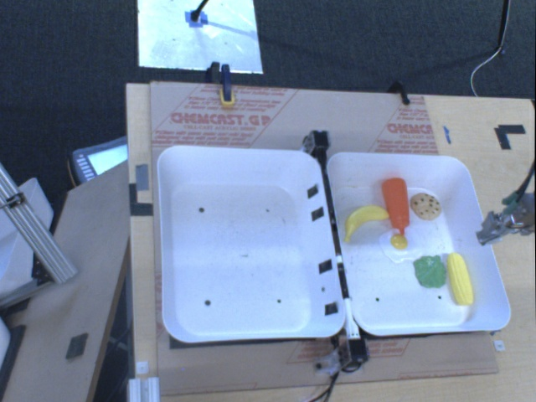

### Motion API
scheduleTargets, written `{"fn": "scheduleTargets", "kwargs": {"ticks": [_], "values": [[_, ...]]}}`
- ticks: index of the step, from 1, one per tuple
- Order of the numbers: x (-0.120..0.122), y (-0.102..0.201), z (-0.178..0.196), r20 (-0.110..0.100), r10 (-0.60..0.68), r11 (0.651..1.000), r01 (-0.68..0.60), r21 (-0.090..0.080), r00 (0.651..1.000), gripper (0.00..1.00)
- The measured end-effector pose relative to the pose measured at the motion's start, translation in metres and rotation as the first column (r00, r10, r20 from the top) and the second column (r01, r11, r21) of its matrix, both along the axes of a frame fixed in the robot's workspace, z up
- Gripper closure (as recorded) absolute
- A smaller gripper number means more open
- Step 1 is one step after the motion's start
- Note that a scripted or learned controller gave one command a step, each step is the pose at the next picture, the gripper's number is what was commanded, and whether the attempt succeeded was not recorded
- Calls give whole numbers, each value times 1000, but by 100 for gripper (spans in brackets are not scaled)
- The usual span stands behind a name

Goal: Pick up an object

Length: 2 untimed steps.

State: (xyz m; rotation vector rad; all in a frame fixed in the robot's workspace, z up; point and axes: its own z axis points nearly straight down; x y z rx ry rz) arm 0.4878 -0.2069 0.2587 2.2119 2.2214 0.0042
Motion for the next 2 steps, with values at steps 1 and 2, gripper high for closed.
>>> {"fn": "scheduleTargets", "kwargs": {"ticks": [1,2], "values": [[-1,1,-45,-8,-3,1000,3,3,1000,100],[-2,1,-116,-11,-3,1000,4,5,1000,100]]}}
